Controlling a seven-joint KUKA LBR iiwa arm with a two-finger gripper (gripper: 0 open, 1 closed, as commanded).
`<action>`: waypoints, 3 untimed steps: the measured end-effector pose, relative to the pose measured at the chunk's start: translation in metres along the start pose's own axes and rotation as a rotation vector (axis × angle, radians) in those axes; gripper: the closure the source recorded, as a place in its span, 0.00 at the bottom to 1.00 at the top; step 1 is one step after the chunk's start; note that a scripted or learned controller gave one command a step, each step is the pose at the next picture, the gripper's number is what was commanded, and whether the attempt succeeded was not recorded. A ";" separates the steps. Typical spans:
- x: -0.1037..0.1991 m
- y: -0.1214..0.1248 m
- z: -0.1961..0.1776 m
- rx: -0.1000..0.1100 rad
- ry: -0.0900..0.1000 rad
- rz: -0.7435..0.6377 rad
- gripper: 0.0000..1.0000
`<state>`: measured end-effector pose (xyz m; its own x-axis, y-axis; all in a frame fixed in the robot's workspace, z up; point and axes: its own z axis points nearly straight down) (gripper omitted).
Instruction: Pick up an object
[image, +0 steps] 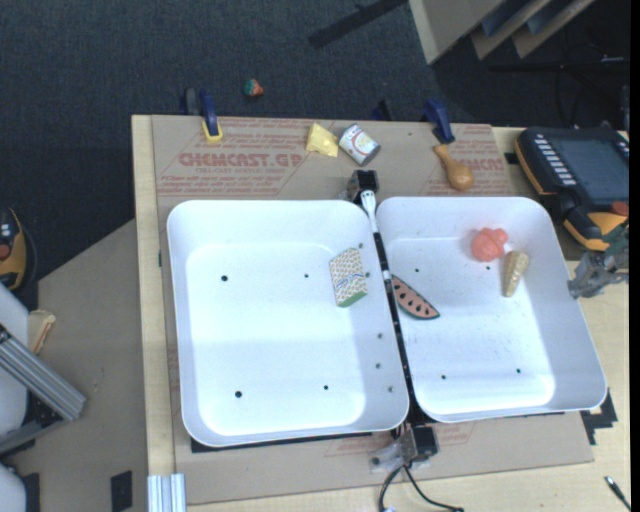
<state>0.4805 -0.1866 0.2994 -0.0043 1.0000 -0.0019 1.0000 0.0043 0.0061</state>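
Bins come first: the left bin (260, 400) holds a patterned box (348, 276) by its right wall, and the right bin (500, 390) holds a watermelon slice (413, 299), pink ball (489, 243) and cone (513, 272). Whether the gripper is open or closed I cannot tell. Best target is probably the ball, standing clear of the walls, taken from straight above.

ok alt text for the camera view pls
Two white bins sit side by side on a bench: the left bin holds a patterned card, the right bin a watermelon slice, a pink ball and a cone.
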 end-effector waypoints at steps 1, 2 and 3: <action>0.138 0.017 -0.075 -0.005 0.004 -0.012 1.00; 0.087 -0.002 -0.020 0.013 0.002 0.009 1.00; 0.026 0.000 -0.087 -0.004 -0.004 0.009 1.00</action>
<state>0.4796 -0.1607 0.3860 0.0052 1.0000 -0.0059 0.9999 -0.0052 0.0102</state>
